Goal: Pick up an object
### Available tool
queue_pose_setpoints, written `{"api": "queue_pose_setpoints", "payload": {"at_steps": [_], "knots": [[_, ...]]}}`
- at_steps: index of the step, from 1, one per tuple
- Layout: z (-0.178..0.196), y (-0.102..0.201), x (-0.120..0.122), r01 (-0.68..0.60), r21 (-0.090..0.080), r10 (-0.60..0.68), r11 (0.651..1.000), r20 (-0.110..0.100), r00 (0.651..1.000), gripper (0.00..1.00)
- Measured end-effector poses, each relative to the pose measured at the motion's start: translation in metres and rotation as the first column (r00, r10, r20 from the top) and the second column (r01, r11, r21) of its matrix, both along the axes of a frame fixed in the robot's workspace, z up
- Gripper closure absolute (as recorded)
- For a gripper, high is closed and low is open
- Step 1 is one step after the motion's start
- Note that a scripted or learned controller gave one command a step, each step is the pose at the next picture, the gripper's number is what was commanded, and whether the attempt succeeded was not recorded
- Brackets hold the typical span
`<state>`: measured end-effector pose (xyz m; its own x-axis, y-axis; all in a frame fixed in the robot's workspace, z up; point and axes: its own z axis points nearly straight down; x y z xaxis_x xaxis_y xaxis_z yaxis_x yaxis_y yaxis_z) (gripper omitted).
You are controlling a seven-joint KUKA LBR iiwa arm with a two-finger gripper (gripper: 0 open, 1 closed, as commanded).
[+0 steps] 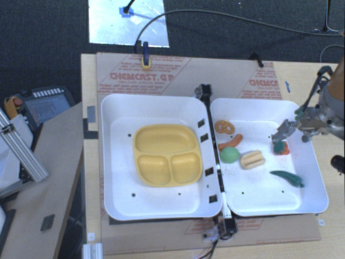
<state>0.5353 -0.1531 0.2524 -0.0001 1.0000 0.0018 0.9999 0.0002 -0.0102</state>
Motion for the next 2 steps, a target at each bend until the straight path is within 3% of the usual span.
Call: {"api": "queue_pose_setpoints", "payload": {"at_steps": [1,2], "knots": [[0.006,0.0,0.002,-0.003,-0.002,0.003,1.0,0.012,1.0,0.0],[-0.055,-0.003,-0.002,-0.001,-0.001,0.001,1.0,0.007,1.0,0.0]]}}
